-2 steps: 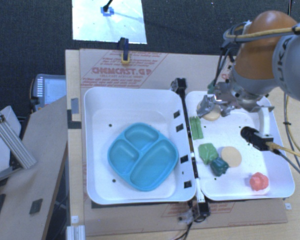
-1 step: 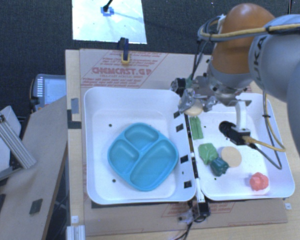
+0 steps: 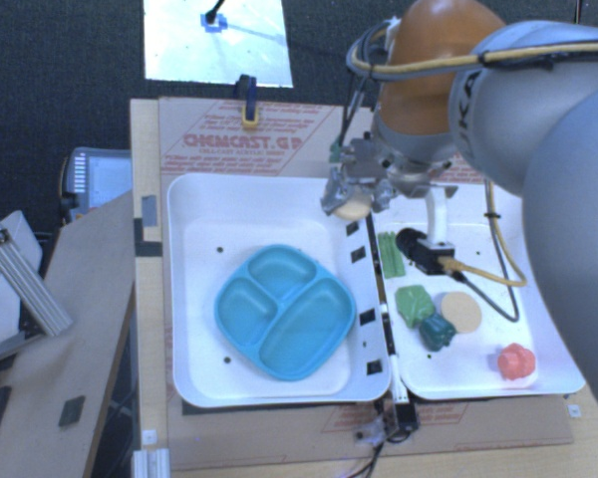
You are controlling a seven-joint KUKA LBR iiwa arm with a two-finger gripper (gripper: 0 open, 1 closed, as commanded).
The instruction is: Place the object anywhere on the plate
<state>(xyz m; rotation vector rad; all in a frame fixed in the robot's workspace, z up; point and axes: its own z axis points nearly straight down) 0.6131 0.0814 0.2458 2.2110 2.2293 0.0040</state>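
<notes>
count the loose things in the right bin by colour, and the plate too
green: 2, a long bar and a chunky piece
teal: 1
tan: 1, a round disc
pink-red: 1
blue: 1, the plate in the left bin
total: 6

Even, bright overhead light washes the white bins (image 3: 279, 192) nearly flat, with soft shadows. A foil sheet (image 3: 217, 26) well behind the fingers glares white. The near arm (image 3: 548, 108) looms large and slightly blurred.
</notes>
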